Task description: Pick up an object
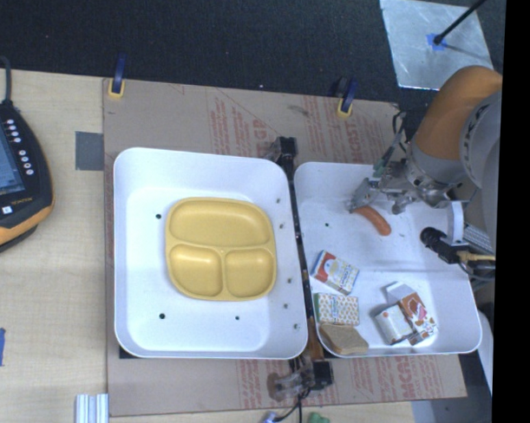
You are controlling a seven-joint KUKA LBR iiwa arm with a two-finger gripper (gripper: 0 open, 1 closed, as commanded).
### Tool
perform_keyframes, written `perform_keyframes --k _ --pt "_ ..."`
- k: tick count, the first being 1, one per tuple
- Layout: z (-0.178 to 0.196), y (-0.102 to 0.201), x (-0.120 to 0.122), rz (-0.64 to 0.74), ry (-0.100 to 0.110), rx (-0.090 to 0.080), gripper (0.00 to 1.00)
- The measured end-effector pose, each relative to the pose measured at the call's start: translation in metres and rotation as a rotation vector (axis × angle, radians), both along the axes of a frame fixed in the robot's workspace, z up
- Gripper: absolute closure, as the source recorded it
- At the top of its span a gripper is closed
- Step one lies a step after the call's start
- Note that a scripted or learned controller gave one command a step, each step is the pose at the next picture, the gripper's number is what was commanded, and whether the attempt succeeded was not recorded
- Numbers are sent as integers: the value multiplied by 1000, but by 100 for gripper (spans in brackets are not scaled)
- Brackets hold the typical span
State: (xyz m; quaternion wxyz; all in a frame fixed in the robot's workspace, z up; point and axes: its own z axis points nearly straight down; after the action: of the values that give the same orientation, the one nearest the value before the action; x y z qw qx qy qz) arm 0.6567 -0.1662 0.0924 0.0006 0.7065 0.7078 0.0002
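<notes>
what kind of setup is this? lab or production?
Most likely a robotics lab grasping bench: a teach pendant lies on the table, cardboard is clamped under two white bins, and toy-like items such as a sausage and a yellow divided tray serve as test objects.

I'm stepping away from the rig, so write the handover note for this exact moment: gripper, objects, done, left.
Gripper: low in the right bin, at its far end, right over the orange sausage; finger state can't be read from this view.
Things: sausage lies on the bin floor. Nearer in the same bin: small carton, green packet, brown slice, red-and-white box. The yellow divided plate sits in the left bin.
Done: nothing lifted.
Left: grasp one object and raise it.
</notes>
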Motion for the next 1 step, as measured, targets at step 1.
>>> perform_keyframes --k 1 --pt "11 0 1 1 -2 -1 100"
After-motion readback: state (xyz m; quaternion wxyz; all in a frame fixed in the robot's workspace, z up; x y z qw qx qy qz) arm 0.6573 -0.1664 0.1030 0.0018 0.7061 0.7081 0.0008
